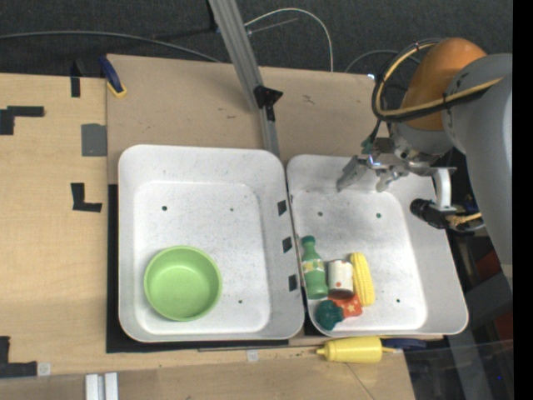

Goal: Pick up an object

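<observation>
My fingers (365, 179) are hanging spread and empty at the right bin's (433, 302) top edge; the green bottle (313, 269), yellow corn (362, 277) and small can (340, 274) are lying clustered lower down.

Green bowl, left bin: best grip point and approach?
Judging by the pose, take the green bowl by its rim, from straight above, one of the jaws inside and one outside. It sits upright and open, alone in the left bin's near corner; the inward rim has more room.
</observation>
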Controlling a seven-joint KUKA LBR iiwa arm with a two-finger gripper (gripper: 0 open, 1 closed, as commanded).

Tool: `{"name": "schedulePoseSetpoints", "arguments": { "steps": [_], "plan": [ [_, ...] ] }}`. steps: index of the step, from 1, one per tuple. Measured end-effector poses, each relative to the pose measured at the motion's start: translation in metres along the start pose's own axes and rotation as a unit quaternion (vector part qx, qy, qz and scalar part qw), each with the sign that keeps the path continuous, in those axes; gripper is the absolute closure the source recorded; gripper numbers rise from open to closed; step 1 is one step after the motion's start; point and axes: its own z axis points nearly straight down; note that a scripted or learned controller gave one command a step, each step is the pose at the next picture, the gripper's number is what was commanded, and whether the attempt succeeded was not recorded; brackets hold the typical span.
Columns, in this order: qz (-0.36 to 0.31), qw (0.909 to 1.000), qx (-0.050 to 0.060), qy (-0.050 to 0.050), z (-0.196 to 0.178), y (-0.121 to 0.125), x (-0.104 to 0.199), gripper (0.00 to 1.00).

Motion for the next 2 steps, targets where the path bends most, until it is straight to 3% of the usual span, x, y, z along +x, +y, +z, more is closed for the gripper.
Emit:
{"name": "schedulePoseSetpoints", "arguments": {
  "steps": [1,2],
  "plan": [
    [0.0,1.0,-0.002,-0.001,0.037,0.0,0.001,0.0],
    [-0.001,1.0,-0.002,-0.001,0.026,0.001,0.001,1.0]
  ]
}}
